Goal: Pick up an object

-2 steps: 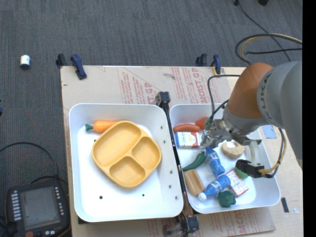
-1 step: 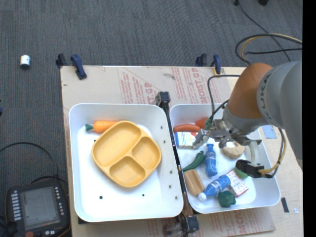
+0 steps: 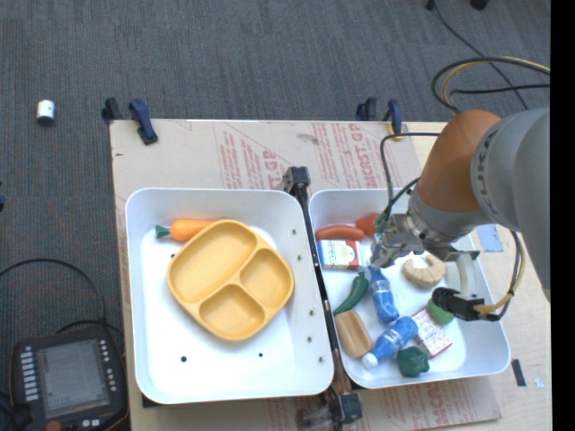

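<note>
Blue bottle (image 3: pixel 383 296) & other toys in right bin (image 3: pixel 490 353), gripper (image 3: pixel 388 251) above, grip state unclear; yellow tray (image 3: pixel 230 278) in left bin (image 3: pixel 144 330)

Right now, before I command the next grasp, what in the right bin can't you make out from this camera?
- Tool: fingers hidden under the wrist, so open or shut is unclear.
- Red item: partly covered by the arm.
- Small carton: label too small to read.
- Green piece: partly behind a black cable fitting.
</note>
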You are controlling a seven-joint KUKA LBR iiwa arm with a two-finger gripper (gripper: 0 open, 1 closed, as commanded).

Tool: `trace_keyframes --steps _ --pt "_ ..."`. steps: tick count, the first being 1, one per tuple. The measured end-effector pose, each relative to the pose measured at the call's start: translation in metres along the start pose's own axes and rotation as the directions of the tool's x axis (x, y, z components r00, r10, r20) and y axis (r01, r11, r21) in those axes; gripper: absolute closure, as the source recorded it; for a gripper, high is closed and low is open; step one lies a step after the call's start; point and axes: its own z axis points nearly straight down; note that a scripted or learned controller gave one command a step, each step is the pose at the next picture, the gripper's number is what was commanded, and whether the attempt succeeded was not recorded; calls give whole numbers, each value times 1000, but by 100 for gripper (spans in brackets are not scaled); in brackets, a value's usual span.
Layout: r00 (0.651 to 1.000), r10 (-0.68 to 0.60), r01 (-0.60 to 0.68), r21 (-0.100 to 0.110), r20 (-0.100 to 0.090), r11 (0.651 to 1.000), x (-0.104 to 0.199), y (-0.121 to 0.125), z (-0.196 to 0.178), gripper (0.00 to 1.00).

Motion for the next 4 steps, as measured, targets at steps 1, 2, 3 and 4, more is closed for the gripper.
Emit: trace_keyframes --steps 1,2,3,4 --pt "1000 1 -1 0 0 1000 0 0 0 0" --pt "1000 1 -1 1 -1 1000 0 0 -9 100" --pt "1000 2 -2 1 -1 1000 0 0 -9 0" --pt "1000 -11 12 -15 8 1000 19 27 21 0"
